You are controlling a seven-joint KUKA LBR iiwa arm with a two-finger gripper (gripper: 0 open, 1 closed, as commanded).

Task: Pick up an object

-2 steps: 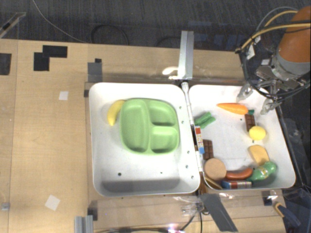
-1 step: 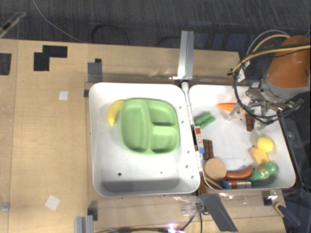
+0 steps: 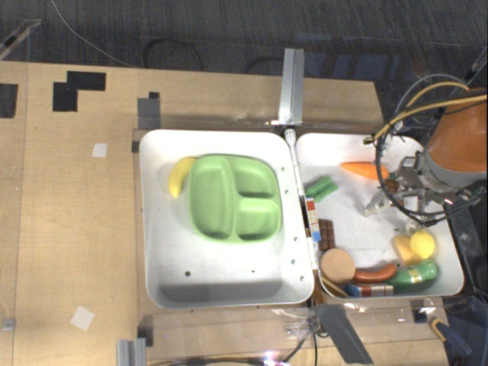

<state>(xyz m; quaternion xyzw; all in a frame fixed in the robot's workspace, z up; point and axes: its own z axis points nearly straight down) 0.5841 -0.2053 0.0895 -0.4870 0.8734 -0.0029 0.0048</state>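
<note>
The right bin (image 3: 352, 221) holds an orange carrot (image 3: 357, 170), a small green block (image 3: 320, 188), a brown chocolate bar (image 3: 325, 235), a round tan disc (image 3: 337, 264), a red sausage (image 3: 375, 272), a green bottle-shaped toy (image 3: 415, 274) and a yellow lemon (image 3: 421, 244). My gripper (image 3: 379, 202) hangs over the right bin's right half, just below the carrot's thick end and above-left of the lemon. The grey wrist and cables hide much of it, and I see nothing held in it.
The left bin (image 3: 221, 292) carries a green divided plate (image 3: 232, 197) with a yellow banana (image 3: 180, 175) against its left edge. A metal post (image 3: 291, 90) stands behind the divider between the bins. Cables loop around the arm at the right.
</note>
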